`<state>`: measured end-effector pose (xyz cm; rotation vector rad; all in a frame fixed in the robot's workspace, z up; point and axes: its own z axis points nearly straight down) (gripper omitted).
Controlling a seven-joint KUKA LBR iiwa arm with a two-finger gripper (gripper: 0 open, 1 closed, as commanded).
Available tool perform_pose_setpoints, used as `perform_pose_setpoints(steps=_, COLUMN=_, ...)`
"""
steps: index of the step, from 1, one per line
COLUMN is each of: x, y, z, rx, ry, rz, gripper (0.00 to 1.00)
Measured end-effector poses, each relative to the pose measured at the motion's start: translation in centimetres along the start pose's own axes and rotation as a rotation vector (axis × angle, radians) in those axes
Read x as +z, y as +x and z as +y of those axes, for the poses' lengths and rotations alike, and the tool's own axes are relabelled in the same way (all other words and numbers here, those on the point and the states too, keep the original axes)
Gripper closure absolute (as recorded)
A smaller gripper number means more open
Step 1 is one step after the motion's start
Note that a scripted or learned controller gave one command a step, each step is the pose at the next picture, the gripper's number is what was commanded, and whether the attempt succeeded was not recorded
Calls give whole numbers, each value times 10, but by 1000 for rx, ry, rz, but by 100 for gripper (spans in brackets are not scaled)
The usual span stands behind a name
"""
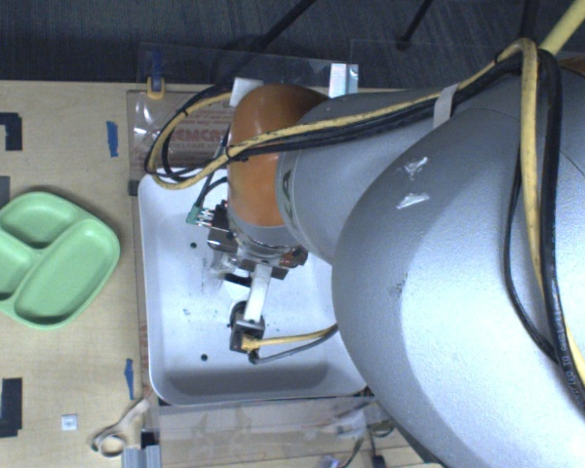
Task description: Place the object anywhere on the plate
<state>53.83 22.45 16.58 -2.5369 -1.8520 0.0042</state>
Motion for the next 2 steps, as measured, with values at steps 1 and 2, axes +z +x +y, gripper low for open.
perform_pose_setpoints(steps=1, x=-10, y=26, z=72, rx=248, ry=0, rz=0, gripper=100)
perform_pose_setpoints(steps=2, x=65, y=-4, z=18, rx=73, ry=-2, rz=5, gripper=100)
